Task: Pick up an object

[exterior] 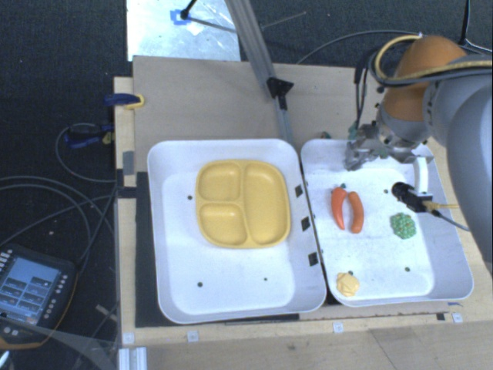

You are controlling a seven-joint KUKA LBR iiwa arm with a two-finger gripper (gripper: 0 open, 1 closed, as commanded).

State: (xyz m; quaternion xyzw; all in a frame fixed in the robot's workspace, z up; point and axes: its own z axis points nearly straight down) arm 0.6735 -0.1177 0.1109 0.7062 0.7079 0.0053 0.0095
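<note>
The right bin (pixel 447 276) holds an orange carrot (pixel 338 207) and a red sausage-shaped piece (pixel 355 212) lying side by side near its middle. A green bumpy piece (pixel 402 226) rests to their right, and a small yellow piece (pixel 348 284) sits at the bin's near left corner. My gripper (pixel 357 158) hangs over the far left part of this bin, up and slightly right of the carrot, apart from every object. Nothing shows in its grasp.
A yellow divided plate (pixel 242 203) lies in the left bin (pixel 177 284). A grey camera pole (pixel 254 41) slants across the bench behind the bins. The arm's black connector and cable (pixel 406 193) hang over the right bin near the green piece.
</note>
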